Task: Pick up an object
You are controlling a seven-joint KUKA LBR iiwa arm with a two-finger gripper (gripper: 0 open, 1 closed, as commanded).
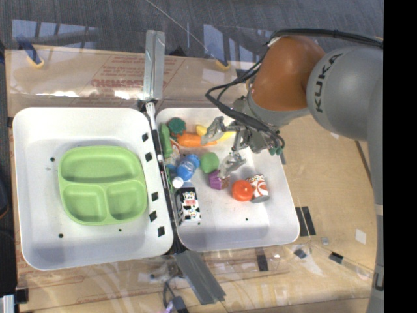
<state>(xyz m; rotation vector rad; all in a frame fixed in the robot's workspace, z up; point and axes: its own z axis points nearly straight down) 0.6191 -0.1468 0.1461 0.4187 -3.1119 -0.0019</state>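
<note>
jaws low in right bin, above small toys

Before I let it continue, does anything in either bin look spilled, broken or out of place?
Nothing stands out. The green tray sits flat in the left bin. The toys lie loose in the right bin, crowded toward its far left corner, with the gripper above them. No visible spill or damage.

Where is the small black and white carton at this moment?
The black and white carton lies in the right bin, at its near left side by the divider, just below the blue bottle.
</note>
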